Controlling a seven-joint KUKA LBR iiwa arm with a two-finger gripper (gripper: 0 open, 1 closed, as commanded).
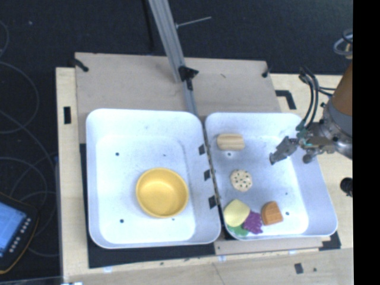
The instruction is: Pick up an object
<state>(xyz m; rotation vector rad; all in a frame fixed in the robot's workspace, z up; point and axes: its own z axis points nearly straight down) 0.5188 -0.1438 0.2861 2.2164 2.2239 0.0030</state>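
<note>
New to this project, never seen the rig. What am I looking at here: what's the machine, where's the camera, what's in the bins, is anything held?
One camera looks down at a slant on a bench with two shallow white bins side by side. The left bin holds a yellow bowl. The right bin holds a tan cylinder, a speckled cookie-like disc, and near the front a yellow-green piece, a purple piece and an orange-brown piece. The robot arm reaches in from the right; its tool sits above the right bin's upper right part. Nothing is visible between its fingers, so nothing is held.
</note>
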